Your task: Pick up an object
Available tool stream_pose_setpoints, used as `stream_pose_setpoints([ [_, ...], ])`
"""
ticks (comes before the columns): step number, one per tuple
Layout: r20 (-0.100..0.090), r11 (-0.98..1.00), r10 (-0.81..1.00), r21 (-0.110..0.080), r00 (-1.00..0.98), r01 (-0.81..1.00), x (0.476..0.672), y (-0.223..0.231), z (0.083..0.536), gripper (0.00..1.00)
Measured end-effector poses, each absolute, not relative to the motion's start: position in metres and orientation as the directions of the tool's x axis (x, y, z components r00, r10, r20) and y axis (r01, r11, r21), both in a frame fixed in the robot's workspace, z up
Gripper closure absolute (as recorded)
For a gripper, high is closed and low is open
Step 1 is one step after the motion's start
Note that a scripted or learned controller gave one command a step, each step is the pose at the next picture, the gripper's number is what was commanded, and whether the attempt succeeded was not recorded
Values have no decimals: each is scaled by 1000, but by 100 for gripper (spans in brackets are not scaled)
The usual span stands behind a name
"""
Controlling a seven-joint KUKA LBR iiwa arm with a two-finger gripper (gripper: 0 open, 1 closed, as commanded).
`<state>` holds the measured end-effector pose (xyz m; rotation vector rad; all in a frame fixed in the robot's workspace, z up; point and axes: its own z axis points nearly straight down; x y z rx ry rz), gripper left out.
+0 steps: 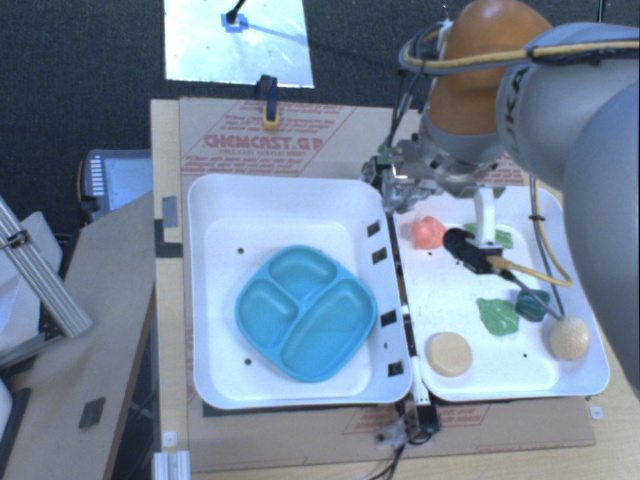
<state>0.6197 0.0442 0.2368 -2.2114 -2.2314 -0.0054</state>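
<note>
Tool (397, 190) position: at the far left corner of the right bin (585, 376), close to the wall shared with the left bin (215, 218). Whether it is open or closed cannot be told from this view, and nothing is seen held in it.

Nearest candidate: the pink object (428, 232), lying on the bin floor just beside the tool, toward the camera. Other candidates lie well apart from the tool: a green piece (497, 315), a tan disc (449, 353) and a beige ball (568, 339) along the near side.

Probable faults from this state:

- Wall contact: the tool stands so near the corner that a straight descent may strike the rim or the shared wall, not an object.
- Empty closure: the pink object sits off to one side, so closing here would likely grip nothing.
- Glancing contact: a partial offset may nudge the pink object away; it looks small and rounded, and may roll.
- Wrong bin: drift to the left would put the tool above the blue plate (305, 311), which looks too flat and wide to grip.
</note>
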Motion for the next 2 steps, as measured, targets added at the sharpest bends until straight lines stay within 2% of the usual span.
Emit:
stream_pose_setpoints([
  [1, 2, 10, 1000, 1, -10, 1000, 628, 97, 219, 100],
  [2, 0, 5, 1000, 1, -5, 1000, 628, 93, 220, 0],
])
